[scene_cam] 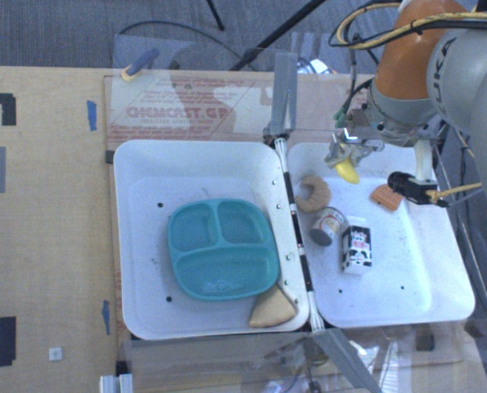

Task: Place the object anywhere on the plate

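1. Near the left bin's (137,170) front edge, a tan wedge (272,310) lies against the teal divided plate (223,249).
2. Mid right bin (439,293): a cow-print carton (358,247), writing unreadable, beside a tin can (326,225).
3. Farther back, a brown ring (314,193) and orange piece (385,197).
4. At the rear edge, the gripper (347,155) pinches a yellow object (347,169).
5. Behind, cardboard (186,109) reads "CHEMCAST GP".

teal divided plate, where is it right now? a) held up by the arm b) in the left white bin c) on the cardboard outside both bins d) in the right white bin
b: the teal divided plastic plate lies flat on the floor of the left shallow white bin, with a tan wedge-shaped piece beside its lower right corner; the small black-and-white carton and metal can lie in the right white bin.
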Available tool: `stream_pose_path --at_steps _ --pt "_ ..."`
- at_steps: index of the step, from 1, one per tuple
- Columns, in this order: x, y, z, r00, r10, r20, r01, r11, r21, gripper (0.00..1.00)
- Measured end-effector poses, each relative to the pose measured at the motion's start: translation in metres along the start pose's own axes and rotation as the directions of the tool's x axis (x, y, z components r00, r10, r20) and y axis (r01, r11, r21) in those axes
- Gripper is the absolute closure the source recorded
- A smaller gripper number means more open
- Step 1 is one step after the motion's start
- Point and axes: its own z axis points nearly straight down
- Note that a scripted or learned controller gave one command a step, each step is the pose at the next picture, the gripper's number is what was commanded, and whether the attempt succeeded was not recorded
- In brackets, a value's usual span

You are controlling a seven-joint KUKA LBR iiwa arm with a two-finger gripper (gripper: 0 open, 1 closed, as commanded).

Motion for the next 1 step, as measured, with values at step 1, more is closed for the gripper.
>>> stream_pose_path --at_steps 1 --pt "0.0574 -0.0372 0.0002 0.963 -0.271 -0.003 0.271 0.963 0.001 1.00"
